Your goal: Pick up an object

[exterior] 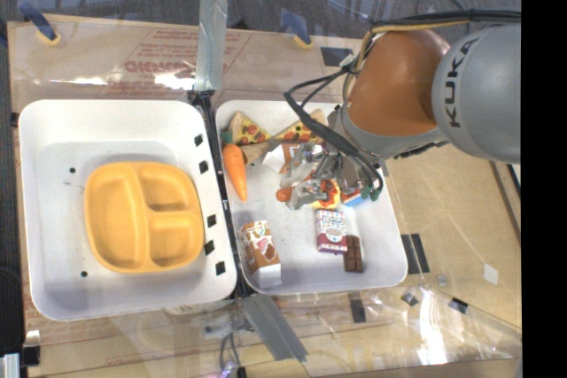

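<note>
My gripper (312, 180) hangs low over the middle of the right bin (390, 257), among a cluster of small colourful toys (330, 189). Whether anything sits between its fingers is hidden by the clutter. An orange carrot (235, 172) lies at the bin's left side, and a pizza slice (247, 132) lies above it near the back left corner. A small brown and white carton (260, 249) rests at the front left. A red and white packet (331, 230) and a chocolate bar (353, 253) lie toward the front right.
The left bin (53, 279) holds a yellow divided plate (143, 215). The arm's orange band and grey body (425, 88) cover the back right of the right bin. Grey tape (209, 44) runs along the seam between the bins.
</note>
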### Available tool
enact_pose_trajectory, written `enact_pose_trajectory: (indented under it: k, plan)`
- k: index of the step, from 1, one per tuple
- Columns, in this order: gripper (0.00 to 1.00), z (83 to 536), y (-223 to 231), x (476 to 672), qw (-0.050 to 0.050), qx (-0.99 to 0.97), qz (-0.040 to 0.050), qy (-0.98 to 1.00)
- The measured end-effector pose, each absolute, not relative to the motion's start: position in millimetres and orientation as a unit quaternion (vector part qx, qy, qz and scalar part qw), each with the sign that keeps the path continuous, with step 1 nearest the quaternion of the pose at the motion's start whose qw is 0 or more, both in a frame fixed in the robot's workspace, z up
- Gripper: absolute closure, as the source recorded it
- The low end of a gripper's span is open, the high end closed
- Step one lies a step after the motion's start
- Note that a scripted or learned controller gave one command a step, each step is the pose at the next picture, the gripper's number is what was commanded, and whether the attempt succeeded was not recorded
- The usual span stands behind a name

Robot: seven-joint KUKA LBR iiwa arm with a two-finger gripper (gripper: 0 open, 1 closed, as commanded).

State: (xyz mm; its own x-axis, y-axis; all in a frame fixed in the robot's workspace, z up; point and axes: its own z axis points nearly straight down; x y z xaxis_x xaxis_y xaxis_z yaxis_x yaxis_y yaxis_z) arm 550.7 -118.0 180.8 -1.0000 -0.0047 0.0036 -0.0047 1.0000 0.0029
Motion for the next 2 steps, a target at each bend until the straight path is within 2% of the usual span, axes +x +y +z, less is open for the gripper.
enact_pose_trajectory:
  k: [1,2]
  plan:
    - [1.00,172,-200,552.3,-0.001,0.165,0.0010,-0.986]
    - [1.00,172,-142,595.6,-0.002,0.047,-0.0001,-0.999]
